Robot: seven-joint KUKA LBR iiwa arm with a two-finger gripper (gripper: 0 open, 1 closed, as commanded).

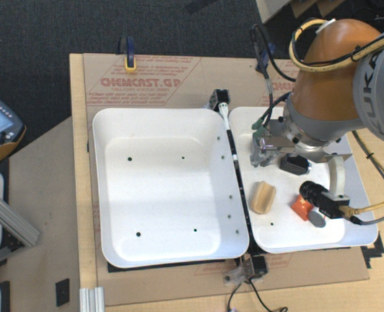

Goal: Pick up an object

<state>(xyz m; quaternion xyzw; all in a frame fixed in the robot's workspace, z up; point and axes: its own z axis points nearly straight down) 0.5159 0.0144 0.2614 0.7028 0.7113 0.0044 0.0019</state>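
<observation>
Left bin (104, 174) sits on the worktop (88, 109), touching the right bin (276, 234). In the right bin, a tan block (264, 197) lies near the left wall. The claw (262, 149) hangs just above it toward the back, and honestly I can't tell if it's open or closed. A small black lump (294, 164) is next to the claw. Further right, an orange piece (300, 207) sits against a grey bit (317, 220).

The left bin (166, 194) and right bin (289, 236) look like smooth, glossy plastic, the board (89, 239) beneath matt brown paper, the tan block (264, 197) bare wood
</observation>
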